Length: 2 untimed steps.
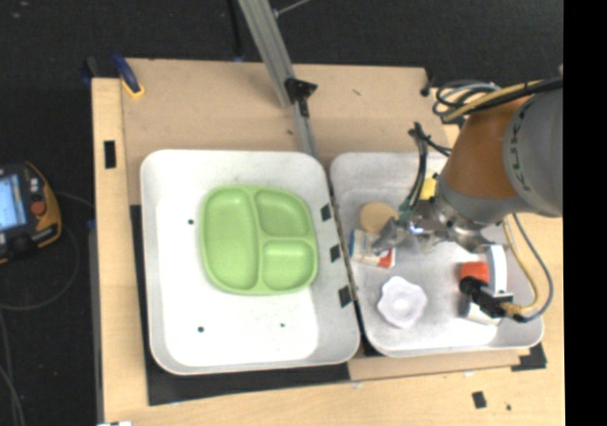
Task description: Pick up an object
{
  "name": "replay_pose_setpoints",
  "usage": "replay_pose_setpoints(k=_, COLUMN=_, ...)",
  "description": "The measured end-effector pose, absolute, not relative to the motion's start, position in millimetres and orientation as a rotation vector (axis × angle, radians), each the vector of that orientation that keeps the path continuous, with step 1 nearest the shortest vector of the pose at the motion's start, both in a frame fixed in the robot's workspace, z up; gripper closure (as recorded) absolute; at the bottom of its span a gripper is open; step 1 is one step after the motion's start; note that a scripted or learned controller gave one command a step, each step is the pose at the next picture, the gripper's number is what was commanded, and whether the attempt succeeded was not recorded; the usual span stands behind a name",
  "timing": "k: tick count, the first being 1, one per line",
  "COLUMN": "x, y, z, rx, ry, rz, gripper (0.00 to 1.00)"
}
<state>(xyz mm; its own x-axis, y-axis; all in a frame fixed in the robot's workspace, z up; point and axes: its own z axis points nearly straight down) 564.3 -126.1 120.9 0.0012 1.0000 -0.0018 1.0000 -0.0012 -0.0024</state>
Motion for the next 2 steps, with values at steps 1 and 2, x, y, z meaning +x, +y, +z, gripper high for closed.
replay_pose_setpoints(k=1, x=566.0, y=-126, z=135, rx=-2.229, ry=-2.218, rz=-0.003, gripper=1.00)
replay_pose_setpoints(k=2, x=570.3, y=-125, z=200, rx=-2.223, ry=-2.231, rz=-0.008, gripper=1.00)
